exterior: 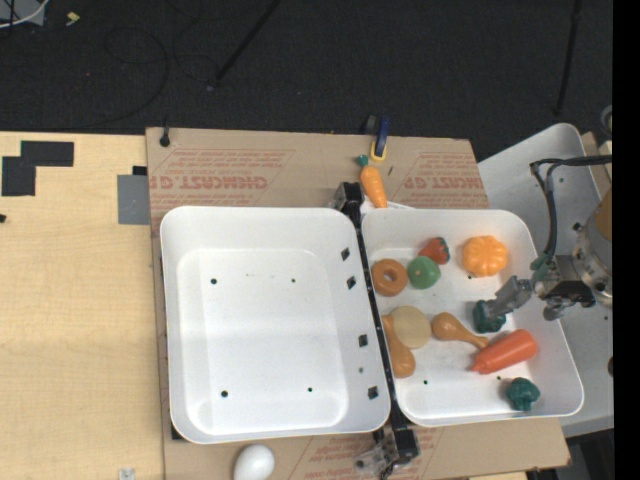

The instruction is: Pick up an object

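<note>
The right white bin [548,268] holds several toy foods. Among them are an orange pumpkin [484,255], a red strawberry [435,250], a green ball [423,273], a brown donut [389,277], a beige round piece [408,325], a drumstick [456,330], a red-orange carrot [505,351] and a dark green broccoli [521,394]. My gripper [506,303] reaches in from the right and sits low over the bin's right half. It is just above the carrot and against a small dark teal object [489,316].
The left white bin [180,318] lies beside the right one, with a black divider [362,298] between them. A small orange carrot [373,185] lies on the cardboard behind the bins. A white egg [255,461] rests at the front edge.
</note>
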